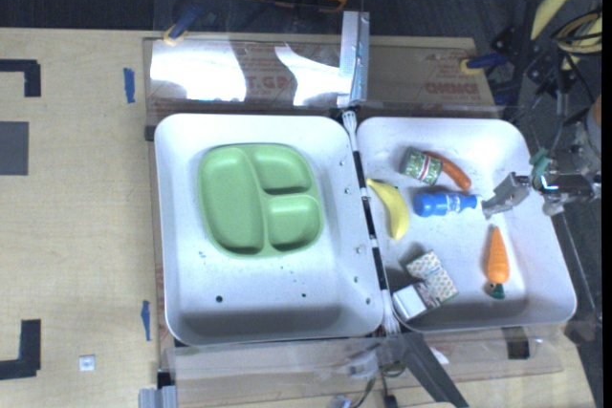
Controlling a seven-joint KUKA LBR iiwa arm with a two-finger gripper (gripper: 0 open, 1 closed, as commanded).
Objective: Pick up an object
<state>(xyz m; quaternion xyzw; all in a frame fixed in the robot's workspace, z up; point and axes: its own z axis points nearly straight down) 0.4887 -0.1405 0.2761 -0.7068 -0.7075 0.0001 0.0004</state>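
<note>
Six loose items sit in the right bin (pixel 550 287): one can (pixel 420 165), chili (pixel 451 169), banana (pixel 391 208), blue bottle (pixel 442 204), carrot (pixel 495 260), patterned packet (pixel 433 276). My gripper (pixel 505 194), spread I can't tell, hangs right of centre; I'd descend squarely over the carrot, clear of the wall.

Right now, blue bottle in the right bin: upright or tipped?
Tipped. The blue bottle lies on its side on the right bin floor, long axis running left-right, beside the banana.
</note>
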